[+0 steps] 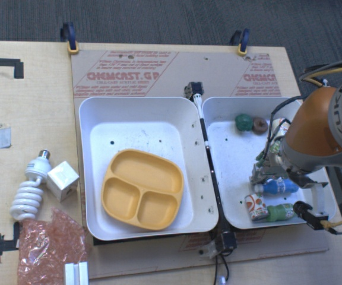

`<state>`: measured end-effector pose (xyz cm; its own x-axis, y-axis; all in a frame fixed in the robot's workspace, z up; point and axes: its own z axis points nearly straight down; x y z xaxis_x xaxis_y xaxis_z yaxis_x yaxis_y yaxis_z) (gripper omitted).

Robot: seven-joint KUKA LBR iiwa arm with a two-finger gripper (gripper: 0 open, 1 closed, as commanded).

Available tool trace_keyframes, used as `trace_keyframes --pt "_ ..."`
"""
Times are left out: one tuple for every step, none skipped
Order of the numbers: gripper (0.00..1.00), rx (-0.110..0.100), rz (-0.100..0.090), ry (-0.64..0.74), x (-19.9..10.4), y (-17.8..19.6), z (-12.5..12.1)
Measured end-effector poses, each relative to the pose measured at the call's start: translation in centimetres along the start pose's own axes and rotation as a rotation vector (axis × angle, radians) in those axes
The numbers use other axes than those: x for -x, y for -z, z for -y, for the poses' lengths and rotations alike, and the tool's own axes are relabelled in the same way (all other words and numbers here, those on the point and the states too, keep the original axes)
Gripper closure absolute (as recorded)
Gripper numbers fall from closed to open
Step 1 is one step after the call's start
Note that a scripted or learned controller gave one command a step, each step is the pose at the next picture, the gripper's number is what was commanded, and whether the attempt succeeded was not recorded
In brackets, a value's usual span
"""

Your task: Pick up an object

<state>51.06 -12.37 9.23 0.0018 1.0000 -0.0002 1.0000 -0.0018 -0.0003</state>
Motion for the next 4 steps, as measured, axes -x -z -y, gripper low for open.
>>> trace_keyframes --pt "1.0 0.003 0.001 -0.002 0.1 1.0 -0.1" --pt "1.0 0.001 0.001 0.003 0.7 0.0 -6.8" --pt "0.0 0.001 0.001 0.003 0.7 0.0 -6.8" --pt "1.0 0.002 0.002 0.005 0.8 1.0 -6.8"
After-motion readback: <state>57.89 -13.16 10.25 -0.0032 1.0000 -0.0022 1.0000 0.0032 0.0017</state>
